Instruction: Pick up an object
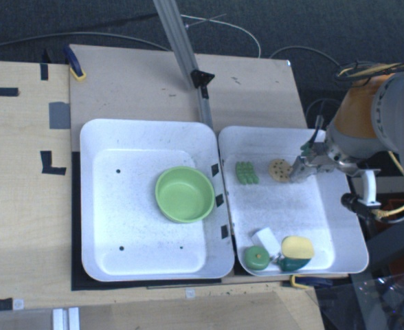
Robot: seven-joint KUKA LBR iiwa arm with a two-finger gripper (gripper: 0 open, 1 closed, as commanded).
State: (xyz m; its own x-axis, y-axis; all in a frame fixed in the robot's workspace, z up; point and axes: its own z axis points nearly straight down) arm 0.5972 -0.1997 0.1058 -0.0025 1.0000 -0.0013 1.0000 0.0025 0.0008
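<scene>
gripper: low in right bin, fingers' state unclear, blurred
cookie: round, no long axis, touching fingertips

grey pole, blue-yellow clamp, white cable

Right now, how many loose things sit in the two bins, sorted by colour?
Green: 3 (bowl, ridged piece, round fruit)
Tan: 1 (cookie)
White: 1 (block)
Yellow with teal base: 1 (sponge)
Total: 6

Even, bright light; soft shadows; slight overall blur.
</scene>
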